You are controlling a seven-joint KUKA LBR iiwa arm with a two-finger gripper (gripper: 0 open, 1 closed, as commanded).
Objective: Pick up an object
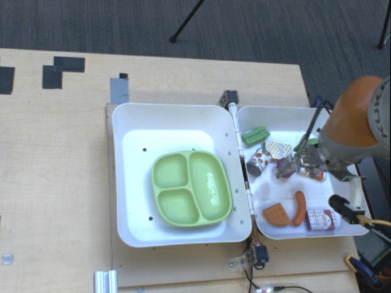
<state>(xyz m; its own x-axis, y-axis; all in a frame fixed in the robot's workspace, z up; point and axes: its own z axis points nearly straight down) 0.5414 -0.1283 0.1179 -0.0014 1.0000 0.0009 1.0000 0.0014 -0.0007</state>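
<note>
The gripper (287, 168) hangs low in the right bin (342, 232), among small things; its state I cannot tell. Near it lie a smooth red sausage (299, 207) and an orange wedge (276, 215). The left bin (131, 163) holds a glossy green divided plate (191, 188).

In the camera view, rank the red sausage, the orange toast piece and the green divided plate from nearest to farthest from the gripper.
Measured from the gripper, low in the right bin:
1. Red sausage, just below it in that bin.
2. Orange toast piece, below and slightly left, beside the sausage; the gap between these two is small.
3. Green divided plate, in the left bin, clearly farthest.
</note>
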